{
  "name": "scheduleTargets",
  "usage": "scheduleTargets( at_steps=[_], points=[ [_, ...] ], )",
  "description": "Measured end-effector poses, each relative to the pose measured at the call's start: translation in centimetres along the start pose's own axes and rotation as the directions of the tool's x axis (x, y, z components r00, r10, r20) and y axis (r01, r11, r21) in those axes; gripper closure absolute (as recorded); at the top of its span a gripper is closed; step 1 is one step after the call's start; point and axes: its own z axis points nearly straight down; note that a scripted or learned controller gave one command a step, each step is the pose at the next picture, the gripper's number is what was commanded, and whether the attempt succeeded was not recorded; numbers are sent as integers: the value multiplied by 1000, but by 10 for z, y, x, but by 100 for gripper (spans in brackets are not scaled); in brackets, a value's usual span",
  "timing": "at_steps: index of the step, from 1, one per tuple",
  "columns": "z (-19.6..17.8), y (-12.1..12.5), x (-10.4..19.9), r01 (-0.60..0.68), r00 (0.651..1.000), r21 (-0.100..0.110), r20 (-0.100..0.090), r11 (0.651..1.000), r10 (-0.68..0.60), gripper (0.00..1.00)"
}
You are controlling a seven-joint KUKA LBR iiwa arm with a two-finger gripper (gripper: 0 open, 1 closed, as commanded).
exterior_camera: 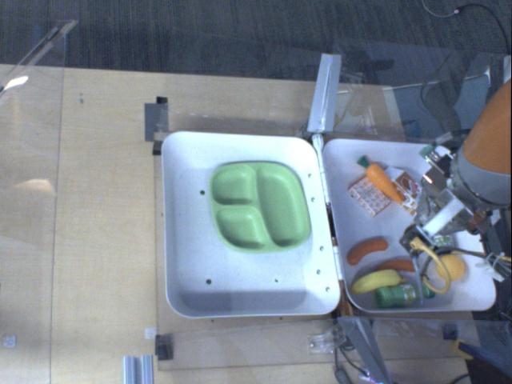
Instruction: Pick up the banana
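One yellow banana (376,280), short and gently curved, lies at the right bin's (344,214) six o'clock edge; pincer (422,245) state unclear.

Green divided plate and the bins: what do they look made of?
Green divided plate: likely molded plastic, matte, with rounded, soft-edged compartments and even colour. Bins, left bin and right bin: probably thin white plastic or coated metal, smooth with a faint sheen; the look leaves it open.

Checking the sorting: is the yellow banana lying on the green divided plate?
No, the yellow banana lies in the right white bin, beside a green bottle.
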Motion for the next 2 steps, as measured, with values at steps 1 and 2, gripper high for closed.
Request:
scheduleTargets(
  at_steps=[1, 2],
  points=[
    [-12, -15, 7, -299, 954, -2, -1, 954, 299, 100],
    [82, 31, 7, -373, 928, 1, 2, 928, 373, 100]
  ],
)
